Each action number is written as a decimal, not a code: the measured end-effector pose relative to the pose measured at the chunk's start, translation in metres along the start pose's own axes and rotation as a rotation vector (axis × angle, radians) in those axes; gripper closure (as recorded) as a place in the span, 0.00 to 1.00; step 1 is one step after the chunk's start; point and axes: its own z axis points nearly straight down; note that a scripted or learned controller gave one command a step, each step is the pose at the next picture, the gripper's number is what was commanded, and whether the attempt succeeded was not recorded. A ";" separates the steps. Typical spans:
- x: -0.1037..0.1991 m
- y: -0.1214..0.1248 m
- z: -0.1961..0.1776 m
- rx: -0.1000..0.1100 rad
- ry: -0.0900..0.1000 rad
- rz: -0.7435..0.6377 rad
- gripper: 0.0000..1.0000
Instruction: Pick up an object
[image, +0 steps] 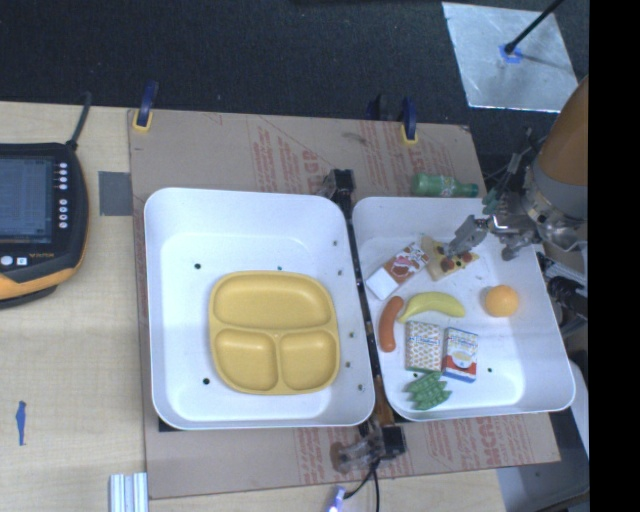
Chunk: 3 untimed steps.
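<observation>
The right bin holds several small items: a yellow banana, an orange, a red sausage, two little cartons, a green pea pod, a red-and-white packet and a brown snack piece. My gripper hangs over the back right part of this bin, above and right of the brown snack piece. Its fingers stand open, with nothing between them. The orange lies just in front of it.
The left bin holds a yellow divided tray. A green bottle lies behind the right bin on the cardboard. A teach pendant sits at the far left of the bench.
</observation>
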 end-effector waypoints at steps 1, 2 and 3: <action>-0.023 0.034 0.101 -0.003 0.000 0.001 0.00; -0.011 0.066 0.110 -0.005 0.000 -0.001 0.00; -0.036 0.065 0.111 -0.003 0.002 0.001 0.00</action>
